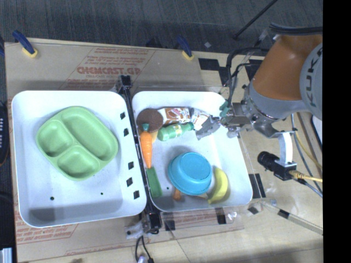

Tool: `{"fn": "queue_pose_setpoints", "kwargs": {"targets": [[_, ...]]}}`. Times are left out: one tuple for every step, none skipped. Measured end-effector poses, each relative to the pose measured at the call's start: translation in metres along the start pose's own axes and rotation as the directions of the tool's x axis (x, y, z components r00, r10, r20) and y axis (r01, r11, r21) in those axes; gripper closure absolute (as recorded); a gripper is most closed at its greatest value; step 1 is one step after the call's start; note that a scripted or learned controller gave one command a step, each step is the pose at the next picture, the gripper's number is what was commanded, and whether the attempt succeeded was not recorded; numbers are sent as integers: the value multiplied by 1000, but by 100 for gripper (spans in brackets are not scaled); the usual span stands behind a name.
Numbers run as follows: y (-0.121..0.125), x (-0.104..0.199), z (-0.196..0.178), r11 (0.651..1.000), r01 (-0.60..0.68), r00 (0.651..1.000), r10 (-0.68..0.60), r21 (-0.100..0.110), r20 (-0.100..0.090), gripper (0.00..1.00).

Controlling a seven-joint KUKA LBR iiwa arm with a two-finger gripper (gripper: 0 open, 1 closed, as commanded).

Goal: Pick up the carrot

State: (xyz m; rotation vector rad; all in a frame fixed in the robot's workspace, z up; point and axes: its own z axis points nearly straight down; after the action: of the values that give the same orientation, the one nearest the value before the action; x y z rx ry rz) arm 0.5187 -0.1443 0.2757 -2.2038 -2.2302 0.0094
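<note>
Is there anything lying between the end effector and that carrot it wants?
Yes. The green bottle lies between the end effector and the carrot, which rests along the right bin's left wall. A brown round piece touches the carrot's top.

The arm [288,75] comes in from the right, its orange band high near the far right corner of the bench and the grey wrist below it bent down and leftward. The gripper [208,126] hangs over the right bin, just inside its right wall toward the far edge, with its metal fingers angled left and slightly down.
</note>
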Motion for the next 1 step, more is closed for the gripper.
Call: {"fn": "queue_pose_setpoints", "kwargs": {"targets": [[6, 60, 53, 995, 98, 995, -98, 4, 0, 0]]}}
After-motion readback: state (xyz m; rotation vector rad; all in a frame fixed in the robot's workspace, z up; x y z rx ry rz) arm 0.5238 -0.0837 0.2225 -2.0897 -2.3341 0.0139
